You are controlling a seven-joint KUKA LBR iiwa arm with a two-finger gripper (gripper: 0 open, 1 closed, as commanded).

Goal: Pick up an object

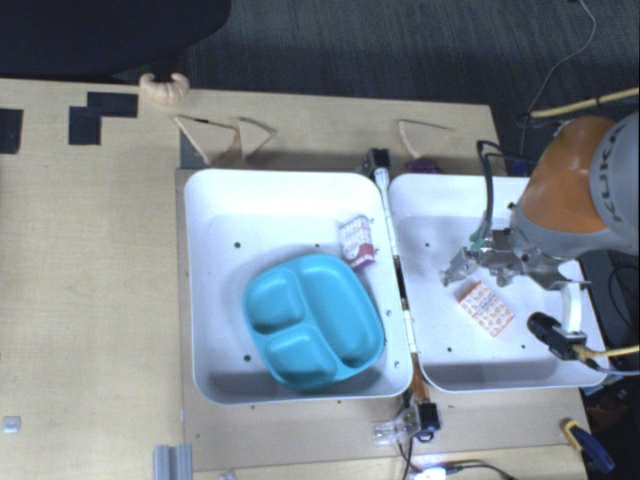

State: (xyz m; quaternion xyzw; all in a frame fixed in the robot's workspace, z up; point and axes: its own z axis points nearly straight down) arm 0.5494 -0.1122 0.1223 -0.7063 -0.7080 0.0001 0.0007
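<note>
In the right bin (440,353) a small white packet with red print (486,308) lies flat on the floor. My gripper (470,266) hangs just above and to the left of it, its metal fingers pointing left and down, apart from the packet. In the left bin (215,268) rests a blue divided plate (314,318) with three compartments. A small red and white packet (357,240) sits beside the plate's upper right edge, close to the wall between the bins.
The grey arm with its orange band (565,188) comes in over the right bin's right side. The wooden bench (90,298) stretches to the left of the bins. A narrow divider (396,268) separates the two bins.
</note>
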